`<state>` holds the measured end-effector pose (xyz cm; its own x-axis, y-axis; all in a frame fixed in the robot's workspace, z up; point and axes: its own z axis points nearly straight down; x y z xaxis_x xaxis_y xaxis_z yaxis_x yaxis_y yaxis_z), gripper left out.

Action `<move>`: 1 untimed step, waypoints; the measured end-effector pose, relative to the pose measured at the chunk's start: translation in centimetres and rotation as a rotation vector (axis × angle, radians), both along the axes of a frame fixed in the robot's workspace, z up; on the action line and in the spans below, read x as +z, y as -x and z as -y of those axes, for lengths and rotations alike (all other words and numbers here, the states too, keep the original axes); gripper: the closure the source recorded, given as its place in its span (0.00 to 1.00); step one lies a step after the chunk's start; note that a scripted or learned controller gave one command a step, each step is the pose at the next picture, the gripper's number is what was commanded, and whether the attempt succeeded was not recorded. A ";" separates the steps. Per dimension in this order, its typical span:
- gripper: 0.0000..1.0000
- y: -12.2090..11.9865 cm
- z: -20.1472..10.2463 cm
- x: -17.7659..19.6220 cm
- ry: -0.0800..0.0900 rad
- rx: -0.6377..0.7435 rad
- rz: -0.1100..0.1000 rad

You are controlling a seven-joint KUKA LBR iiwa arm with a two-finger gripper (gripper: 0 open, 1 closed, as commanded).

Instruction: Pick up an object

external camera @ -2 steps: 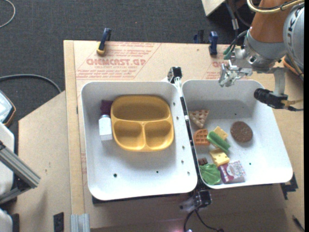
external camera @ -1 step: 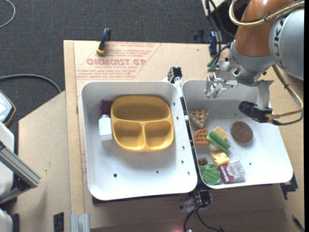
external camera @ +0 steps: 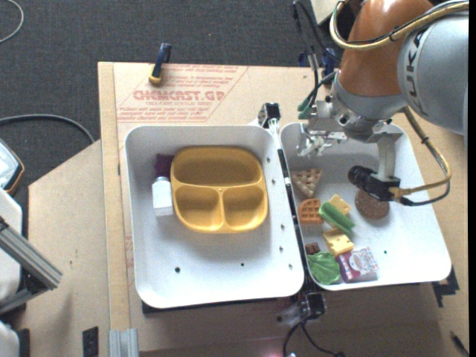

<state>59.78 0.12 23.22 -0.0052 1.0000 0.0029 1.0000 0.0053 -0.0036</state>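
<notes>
The gripper (external camera: 318, 141) hangs over the right bin's (external camera: 416, 262) far left corner, above a small heap of toy food: waffle (external camera: 310, 210), green pod (external camera: 336, 216) lying slantwise, cheese (external camera: 338, 241), brown cookie (external camera: 371, 206). Whether its fingers are parted I cannot tell; nothing seems held. The left bin (external camera: 141, 259) holds a yellow tray (external camera: 219, 188).

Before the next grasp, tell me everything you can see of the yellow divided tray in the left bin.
The yellow divided tray looks like matte plastic, a rounded rectangle with one long compartment at the far side and two smaller ones nearer the camera. It lies flat, upright, in the left bin. A small white bottle sits against its left edge.
</notes>
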 end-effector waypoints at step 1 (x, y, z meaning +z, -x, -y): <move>1.00 1.2 -3.9 -1.7 0.001 -0.001 -0.002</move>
